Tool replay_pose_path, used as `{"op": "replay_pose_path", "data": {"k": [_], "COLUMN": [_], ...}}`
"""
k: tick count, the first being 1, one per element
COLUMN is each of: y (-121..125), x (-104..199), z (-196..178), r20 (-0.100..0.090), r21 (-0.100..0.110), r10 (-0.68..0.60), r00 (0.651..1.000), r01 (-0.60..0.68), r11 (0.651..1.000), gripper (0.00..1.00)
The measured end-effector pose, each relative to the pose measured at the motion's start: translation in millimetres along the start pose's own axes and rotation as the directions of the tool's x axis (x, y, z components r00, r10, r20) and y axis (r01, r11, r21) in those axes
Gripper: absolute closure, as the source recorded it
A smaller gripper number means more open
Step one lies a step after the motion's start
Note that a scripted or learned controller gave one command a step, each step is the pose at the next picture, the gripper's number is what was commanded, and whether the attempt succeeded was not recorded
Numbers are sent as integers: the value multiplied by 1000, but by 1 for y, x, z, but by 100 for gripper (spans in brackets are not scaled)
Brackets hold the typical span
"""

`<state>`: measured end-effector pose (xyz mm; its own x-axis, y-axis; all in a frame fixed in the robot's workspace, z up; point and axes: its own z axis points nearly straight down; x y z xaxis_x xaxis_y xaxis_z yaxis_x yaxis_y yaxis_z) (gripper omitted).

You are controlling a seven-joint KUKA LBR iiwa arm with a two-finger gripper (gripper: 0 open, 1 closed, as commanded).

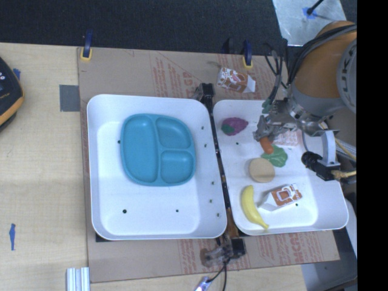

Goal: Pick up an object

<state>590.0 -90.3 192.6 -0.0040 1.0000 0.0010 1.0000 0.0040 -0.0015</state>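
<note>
My gripper (267, 132) hangs over the back of the right bin (330, 214), at the orange end of a toy carrot (267, 145) with a green leafy top (278, 157). A purple toy (234, 125) lies to the gripper's left. In front of the carrot sits a tan round piece (262, 170). Closer to the front lie a yellow banana (250, 207) and a small white and orange carton (282, 196). I see nothing lifted off the bin floor.
The left bin (103, 211) holds a blue divided plate (158, 149). A small snack packet (235, 80) lies on the cardboard behind the right bin. A yellow and black device (8, 96) sits at the bench's far left edge.
</note>
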Motion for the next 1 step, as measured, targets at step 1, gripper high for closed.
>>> {"op": "replay_pose_path", "data": {"k": [1], "y": [-19], "x": [60], "z": [-39], "r20": [0], "r21": [1], "r10": [0], "r00": [1000], "r01": [0], "r11": [1000], "gripper": [100]}}
